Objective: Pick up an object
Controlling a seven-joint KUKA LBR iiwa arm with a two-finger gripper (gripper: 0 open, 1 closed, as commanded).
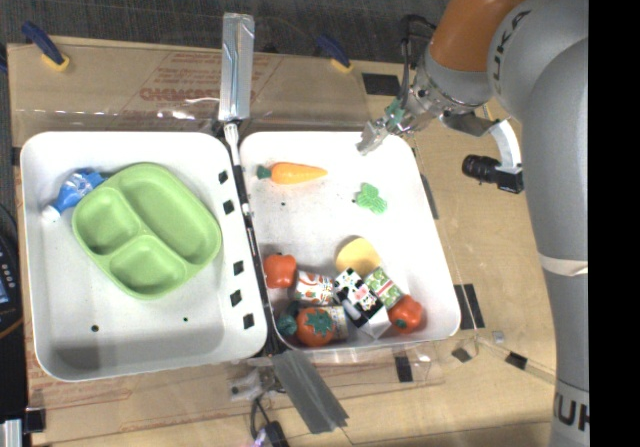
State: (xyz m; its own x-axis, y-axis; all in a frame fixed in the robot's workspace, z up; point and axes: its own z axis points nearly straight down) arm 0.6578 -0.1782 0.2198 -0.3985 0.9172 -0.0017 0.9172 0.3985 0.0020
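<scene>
My gripper (372,141) hangs over the far right corner of the right bin (425,235), above its rim. Nothing shows under or in it. An orange carrot (293,173) lies at the far side of that bin, to the gripper's left. A small green toy (371,197) lies on the bin floor just in front of the gripper. Piled at the near side are a yellow piece (357,255), a red pepper (280,269), two red tomatoes (316,326) (406,314) and small printed boxes (366,296).
The left bin (60,335) holds a green divided plate (147,227) and a blue thing (78,187) at its far left. A grey strip (236,65) stands at the divide between the bins. The arm (520,35) fills the right side.
</scene>
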